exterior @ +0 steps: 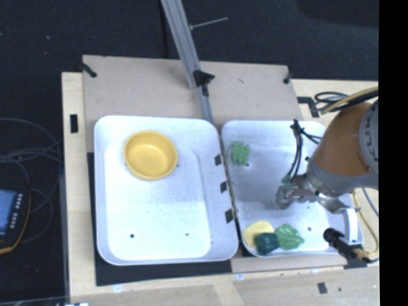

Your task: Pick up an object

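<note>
A yellow bowl sits upper left in the left bin; a green piece and a small cluster lie in the right bin. The gripper hovers over bare floor, its jaws' state impossible to tell; it should likely centre above one piece before descending.

Two white bins, one yellow bowl, and four small objects.

The arm's bulk hides much of the right bin's far side, and the end effector is too blurred to read its fingers.
</note>
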Motion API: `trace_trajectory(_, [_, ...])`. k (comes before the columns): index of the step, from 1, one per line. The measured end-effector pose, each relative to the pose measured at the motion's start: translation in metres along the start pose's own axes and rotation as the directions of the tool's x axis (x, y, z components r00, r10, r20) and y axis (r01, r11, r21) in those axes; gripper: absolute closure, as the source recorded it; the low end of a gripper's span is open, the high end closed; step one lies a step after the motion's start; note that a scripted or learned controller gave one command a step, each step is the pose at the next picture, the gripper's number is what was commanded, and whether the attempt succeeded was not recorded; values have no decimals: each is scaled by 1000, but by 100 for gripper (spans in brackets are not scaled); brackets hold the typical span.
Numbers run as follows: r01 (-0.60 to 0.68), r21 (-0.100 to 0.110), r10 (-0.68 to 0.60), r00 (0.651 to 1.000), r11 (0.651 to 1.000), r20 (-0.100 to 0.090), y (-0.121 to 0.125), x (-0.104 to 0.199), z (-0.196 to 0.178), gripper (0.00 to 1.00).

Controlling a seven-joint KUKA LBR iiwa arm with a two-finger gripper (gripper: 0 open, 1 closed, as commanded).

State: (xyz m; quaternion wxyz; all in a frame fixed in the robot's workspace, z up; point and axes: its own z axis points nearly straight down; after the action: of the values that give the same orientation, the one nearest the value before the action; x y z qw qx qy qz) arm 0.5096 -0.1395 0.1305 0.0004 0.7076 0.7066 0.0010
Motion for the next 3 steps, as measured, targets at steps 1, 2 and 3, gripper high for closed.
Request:
trace_trajectory(1, [1, -2, -1, 1000, 1000, 2, -2, -4, -43, 100])
trace_trajectory(2, [2, -5, -2, 1000, 1000, 2, 1, -5, -106, 100])
trace_trajectory(3, [2, -1, -2, 1000, 1000, 1, 2, -5, -132, 100])
